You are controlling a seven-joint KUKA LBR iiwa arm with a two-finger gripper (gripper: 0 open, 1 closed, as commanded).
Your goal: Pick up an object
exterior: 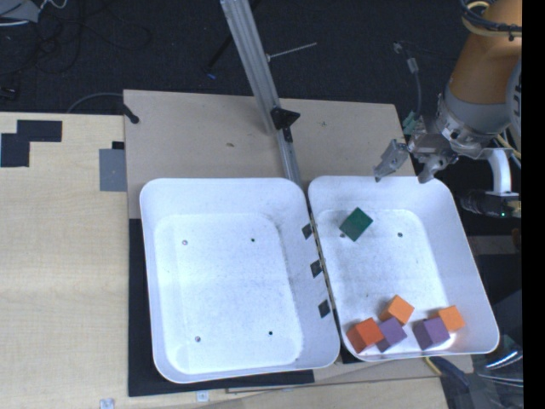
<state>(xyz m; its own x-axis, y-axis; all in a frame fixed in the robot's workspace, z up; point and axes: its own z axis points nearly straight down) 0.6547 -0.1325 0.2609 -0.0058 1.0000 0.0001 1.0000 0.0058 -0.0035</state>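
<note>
My gripper (407,168) hangs over the far rim of the right bin (467,254), open, with nothing between its fingers. A dark green block (356,223) lies in the upper part of that bin, below and left of the gripper. Near the bin's front edge sits a cluster of blocks: an orange block (399,308), another orange block (367,334), a third orange block (451,318), a purple block (392,331) and a second purple block (431,331).
The left bin (162,254) lies beside the right one, joined by black clips (315,267). A slanted metal rail (260,79) rises behind the bins. The arm's orange band (485,54) is at the upper right.
</note>
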